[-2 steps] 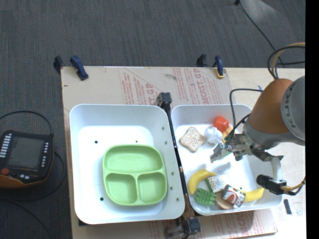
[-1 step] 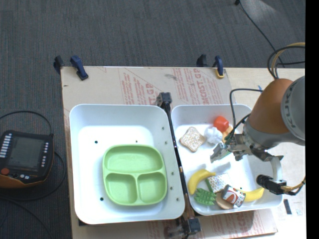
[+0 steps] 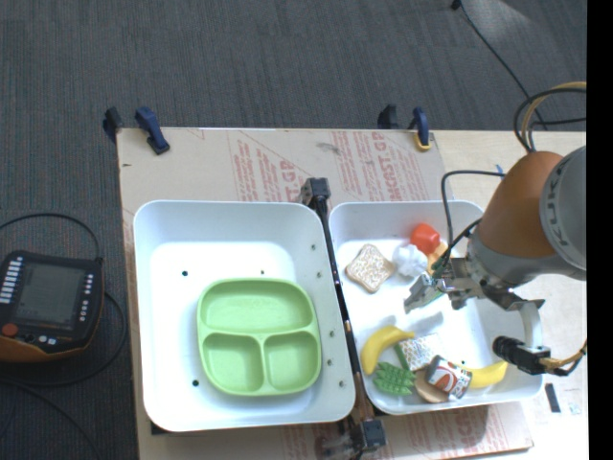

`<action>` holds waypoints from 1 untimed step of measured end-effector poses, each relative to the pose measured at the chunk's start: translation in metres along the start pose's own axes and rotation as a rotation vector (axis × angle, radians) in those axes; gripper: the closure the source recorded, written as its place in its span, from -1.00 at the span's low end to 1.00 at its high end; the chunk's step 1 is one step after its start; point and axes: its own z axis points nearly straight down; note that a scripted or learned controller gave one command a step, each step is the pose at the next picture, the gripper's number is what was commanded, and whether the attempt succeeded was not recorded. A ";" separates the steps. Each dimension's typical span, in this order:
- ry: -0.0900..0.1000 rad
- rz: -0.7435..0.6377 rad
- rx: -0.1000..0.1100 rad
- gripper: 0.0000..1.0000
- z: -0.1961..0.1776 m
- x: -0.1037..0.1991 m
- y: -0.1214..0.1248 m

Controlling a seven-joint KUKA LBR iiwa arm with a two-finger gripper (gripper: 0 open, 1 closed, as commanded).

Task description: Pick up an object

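My gripper (image 3: 421, 289) hangs over the middle of the right bin (image 3: 460, 209), its fingers open and pointing left with nothing between them. Just left of it lies a square slice of toast (image 3: 369, 267). A crumpled white object (image 3: 410, 257) and a red-orange piece (image 3: 425, 237) sit just above the fingertips. Nearer the front lie a yellow banana (image 3: 383, 345), a patterned white piece (image 3: 417, 351), a green leafy item (image 3: 393, 379), a red-and-white can (image 3: 446, 379) and a second yellow piece (image 3: 490, 374).
The left bin (image 3: 158, 228) holds a green divided plate (image 3: 259, 334). The arm's grey body and orange band (image 3: 527, 209) cover the right bin's right side. Clamps (image 3: 151, 128) sit on the board's far edge. A teach pendant (image 3: 48, 305) lies off the bench at left.
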 end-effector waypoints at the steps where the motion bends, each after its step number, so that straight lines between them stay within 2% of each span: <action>1: 0.000 0.000 0.000 -1.00 0.000 0.000 0.000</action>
